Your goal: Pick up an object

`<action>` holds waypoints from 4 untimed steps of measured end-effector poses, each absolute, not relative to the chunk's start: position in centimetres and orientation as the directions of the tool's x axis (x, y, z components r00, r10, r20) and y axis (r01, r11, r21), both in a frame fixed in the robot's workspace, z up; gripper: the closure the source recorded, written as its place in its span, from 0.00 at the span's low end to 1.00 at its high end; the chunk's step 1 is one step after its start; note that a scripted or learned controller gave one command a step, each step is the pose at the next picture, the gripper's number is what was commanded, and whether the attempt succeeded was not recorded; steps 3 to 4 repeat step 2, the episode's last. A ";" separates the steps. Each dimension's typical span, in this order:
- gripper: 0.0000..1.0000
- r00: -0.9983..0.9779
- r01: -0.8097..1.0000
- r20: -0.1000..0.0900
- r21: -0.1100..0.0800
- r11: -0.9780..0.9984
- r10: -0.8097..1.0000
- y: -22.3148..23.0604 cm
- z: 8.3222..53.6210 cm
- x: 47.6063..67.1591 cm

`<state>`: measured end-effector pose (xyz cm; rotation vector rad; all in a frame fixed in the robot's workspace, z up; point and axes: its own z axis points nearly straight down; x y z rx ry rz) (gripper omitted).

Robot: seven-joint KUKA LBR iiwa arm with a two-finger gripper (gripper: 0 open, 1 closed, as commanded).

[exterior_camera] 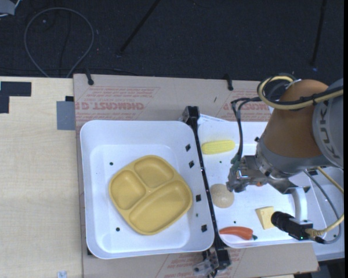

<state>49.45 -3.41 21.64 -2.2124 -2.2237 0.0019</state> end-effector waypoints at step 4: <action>1.00 -0.006 1.000 0.002 -0.003 0.006 1.000 7.0 23.4 50.0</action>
